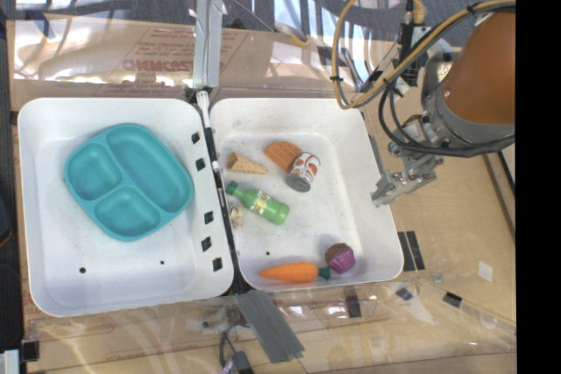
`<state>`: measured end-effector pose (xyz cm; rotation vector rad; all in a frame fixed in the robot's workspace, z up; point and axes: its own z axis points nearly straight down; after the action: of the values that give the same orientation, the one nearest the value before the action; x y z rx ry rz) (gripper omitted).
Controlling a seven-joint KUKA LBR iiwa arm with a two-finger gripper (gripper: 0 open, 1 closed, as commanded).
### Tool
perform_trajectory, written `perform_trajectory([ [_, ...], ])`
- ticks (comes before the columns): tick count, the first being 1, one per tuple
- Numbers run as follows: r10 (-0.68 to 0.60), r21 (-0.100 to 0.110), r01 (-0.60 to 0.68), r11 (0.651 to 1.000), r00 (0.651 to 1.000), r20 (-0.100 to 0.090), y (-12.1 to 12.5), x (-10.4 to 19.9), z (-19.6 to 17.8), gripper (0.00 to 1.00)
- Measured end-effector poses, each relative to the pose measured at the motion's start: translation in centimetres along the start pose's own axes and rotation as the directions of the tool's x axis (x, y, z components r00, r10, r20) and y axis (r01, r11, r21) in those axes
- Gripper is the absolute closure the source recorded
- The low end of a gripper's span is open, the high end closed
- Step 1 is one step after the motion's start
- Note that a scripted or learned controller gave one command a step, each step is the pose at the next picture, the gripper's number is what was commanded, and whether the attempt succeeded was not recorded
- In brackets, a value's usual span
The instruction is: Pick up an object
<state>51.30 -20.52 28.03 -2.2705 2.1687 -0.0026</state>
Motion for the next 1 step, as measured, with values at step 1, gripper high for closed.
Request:
perform_trajectory([
  [1, 0.016, 0.001, -0.016, 1.0, 1.0, 0.0, -5.0, 0.12, -2.28, 1.0],
])
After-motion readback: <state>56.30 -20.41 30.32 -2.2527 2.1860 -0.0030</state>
